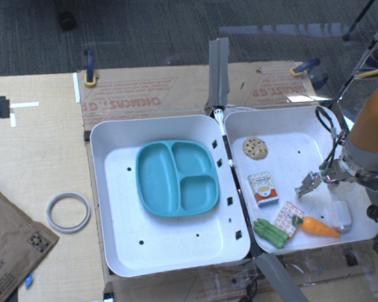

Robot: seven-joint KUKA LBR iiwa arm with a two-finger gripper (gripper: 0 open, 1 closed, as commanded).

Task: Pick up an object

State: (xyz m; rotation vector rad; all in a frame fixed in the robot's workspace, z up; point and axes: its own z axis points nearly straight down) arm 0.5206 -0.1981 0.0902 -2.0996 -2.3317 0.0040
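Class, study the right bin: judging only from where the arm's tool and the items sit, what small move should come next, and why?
Probably shift the tool toward the carrot and lower it. The tool hangs over bare bin floor with nothing between its fingers, and the carrot looks like the nearest item, lying near the right bin front edge beside a small packet.

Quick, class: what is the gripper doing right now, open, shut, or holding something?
Gripper: cannot be told; it hangs over the right bin, nothing seen between its tips.

Dark grey carpeted floor (165, 18) along the top. Light wood bench (34, 166) at left, bearing a tape ring (68, 211) and cardboard box (10, 242). Printed cardboard sheet (152, 91) under both bins, clamped (89, 67).
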